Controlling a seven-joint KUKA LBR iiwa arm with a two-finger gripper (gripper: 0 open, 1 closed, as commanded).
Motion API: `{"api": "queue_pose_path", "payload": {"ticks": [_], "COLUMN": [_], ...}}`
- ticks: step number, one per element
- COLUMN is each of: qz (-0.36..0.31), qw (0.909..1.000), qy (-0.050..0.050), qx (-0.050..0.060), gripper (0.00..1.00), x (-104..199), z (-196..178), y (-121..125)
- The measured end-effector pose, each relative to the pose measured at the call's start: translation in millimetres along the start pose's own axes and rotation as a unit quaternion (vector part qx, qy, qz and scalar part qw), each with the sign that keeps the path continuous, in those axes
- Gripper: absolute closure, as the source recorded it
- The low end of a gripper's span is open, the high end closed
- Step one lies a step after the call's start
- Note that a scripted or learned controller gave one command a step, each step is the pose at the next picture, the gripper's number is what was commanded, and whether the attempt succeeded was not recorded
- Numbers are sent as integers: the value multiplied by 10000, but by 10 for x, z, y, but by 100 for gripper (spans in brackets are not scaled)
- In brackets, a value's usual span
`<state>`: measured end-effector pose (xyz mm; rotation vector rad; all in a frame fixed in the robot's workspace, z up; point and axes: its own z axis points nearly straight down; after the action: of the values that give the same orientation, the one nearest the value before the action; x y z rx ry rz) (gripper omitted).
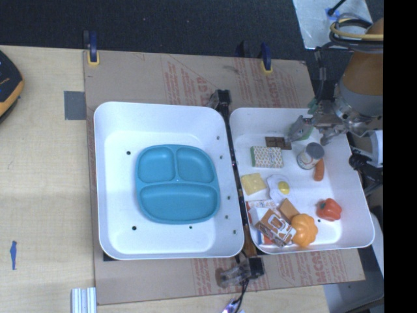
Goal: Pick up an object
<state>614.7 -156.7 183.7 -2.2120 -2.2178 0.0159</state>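
The right bin [352,175] holds several small items. Among them are a patterned square pad [267,156], a small brown block [274,142], a yellow block [254,184], a little yellow piece [283,188], a grey can [307,156], an orange stick [318,170], a red pepper [329,208], an orange pumpkin-like toy [303,230] and brown packets [276,223]. My gripper [315,129] hangs over the far right part of this bin, just beyond the grey can. Nothing visible is held in it.
The left bin [111,175] carries a blue divided plate [176,182]. Clamps [93,47] pin the cardboard sheet at the back. A dark object [8,87] lies at the bench's left edge. Cables [345,28] hang behind the arm.
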Motion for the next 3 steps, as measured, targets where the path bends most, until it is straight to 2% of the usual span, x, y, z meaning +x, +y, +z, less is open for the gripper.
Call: {"api": "queue_pose_path", "payload": {"ticks": [1, 2, 3], "qz": [-3, -26, -11], "qw": [10000, 10000, 10000], "qy": [-15, -11, -3], "qx": [-62, -62, -47], "gripper": [0, 0, 0], "x": [-576, -548, -551], "z": [314, 934, 905], "y": [79, 440, -73]}}
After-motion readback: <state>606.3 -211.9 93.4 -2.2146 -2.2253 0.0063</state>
